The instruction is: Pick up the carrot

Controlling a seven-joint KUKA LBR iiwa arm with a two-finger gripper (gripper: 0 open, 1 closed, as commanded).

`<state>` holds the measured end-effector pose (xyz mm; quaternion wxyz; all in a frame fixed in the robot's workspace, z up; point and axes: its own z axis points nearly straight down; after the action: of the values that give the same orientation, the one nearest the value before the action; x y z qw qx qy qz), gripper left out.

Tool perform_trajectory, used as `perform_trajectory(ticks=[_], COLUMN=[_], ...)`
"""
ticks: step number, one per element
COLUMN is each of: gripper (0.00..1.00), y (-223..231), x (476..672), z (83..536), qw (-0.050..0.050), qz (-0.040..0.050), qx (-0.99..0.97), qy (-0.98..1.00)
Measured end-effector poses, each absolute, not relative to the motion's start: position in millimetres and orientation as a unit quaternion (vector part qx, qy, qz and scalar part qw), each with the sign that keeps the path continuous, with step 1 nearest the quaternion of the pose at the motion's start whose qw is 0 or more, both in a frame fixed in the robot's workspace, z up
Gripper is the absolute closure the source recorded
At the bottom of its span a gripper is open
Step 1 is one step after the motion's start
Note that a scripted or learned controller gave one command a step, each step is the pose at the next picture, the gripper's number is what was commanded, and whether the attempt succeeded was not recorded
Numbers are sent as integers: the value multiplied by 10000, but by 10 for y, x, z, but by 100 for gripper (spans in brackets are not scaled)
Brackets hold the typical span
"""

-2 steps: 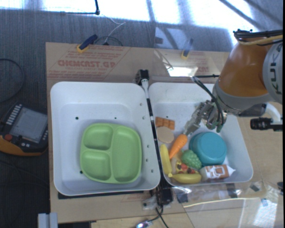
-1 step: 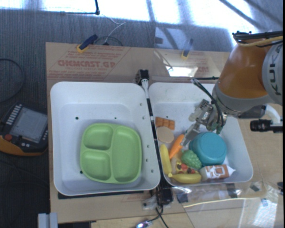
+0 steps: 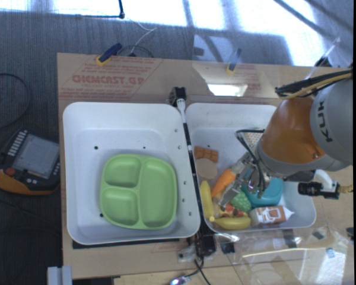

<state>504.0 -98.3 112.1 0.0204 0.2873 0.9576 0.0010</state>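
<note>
The carrot (image 3: 223, 181), orange and stubby, lies in the right bin (image 3: 213, 119) near its lower left part, among other toy food. My gripper (image 3: 242, 183) hangs just to the carrot's right, low over the pile, under the orange band of the arm (image 3: 291, 136). Its fingers reach down beside the carrot, and part of the pile behind them is hidden.
A green divided plate (image 3: 139, 190) sits in the left bin (image 3: 83, 129). Around the carrot lie a yellow banana (image 3: 206, 199), a green item (image 3: 240, 202), a teal object (image 3: 273, 190), a small carton (image 3: 269, 215) and an orange-brown piece (image 3: 206, 154). A pendant (image 3: 26, 162) rests left of the bench.
</note>
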Motion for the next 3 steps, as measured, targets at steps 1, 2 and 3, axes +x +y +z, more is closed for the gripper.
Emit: perform_trajectory(ticks=[1, 2, 3], gripper=[0, 0, 100], y=[-942, -1002, -1003], x=[5153, 5559, 5563], z=[1056, 910, 1017], qw=[211, 92, 96], qz=[90, 47, 35], qx=[4484, 5658, 5650], qy=[8935, 8245, 8250])
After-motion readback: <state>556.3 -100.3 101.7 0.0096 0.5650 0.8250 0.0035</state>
